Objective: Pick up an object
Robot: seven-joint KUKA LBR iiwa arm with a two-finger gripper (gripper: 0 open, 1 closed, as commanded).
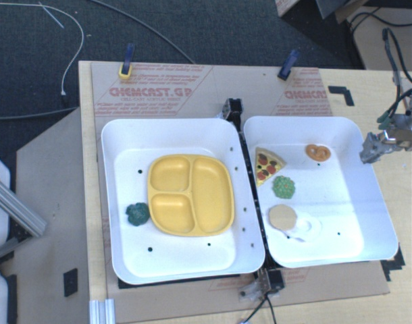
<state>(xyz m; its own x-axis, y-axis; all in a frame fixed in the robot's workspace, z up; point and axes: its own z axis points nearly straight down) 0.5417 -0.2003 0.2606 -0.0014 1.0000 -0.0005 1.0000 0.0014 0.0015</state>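
Camera view shows the end effector [373,148] at the right bin's [341,245] right rim, its spread impossible to tell, holding nothing I can see. The pizza [267,164], pretzel [317,152], broccoli [284,187] and cookie [283,217] lie in the bin's left half; best come straight down over the pretzel, the nearest and well apart from the others

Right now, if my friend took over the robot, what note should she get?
Tool: at the right bin's right rim, over its edge, holding nothing that I can see.
Right bin: pizza slice, pretzel, green broccoli piece, tan round cookie.
Left bin: yellow divided plate and a dark green broccoli piece beside it.
Done: nothing picked up yet.
Left: choose one object, perhaps the pretzel nearest the tool, and lift it.
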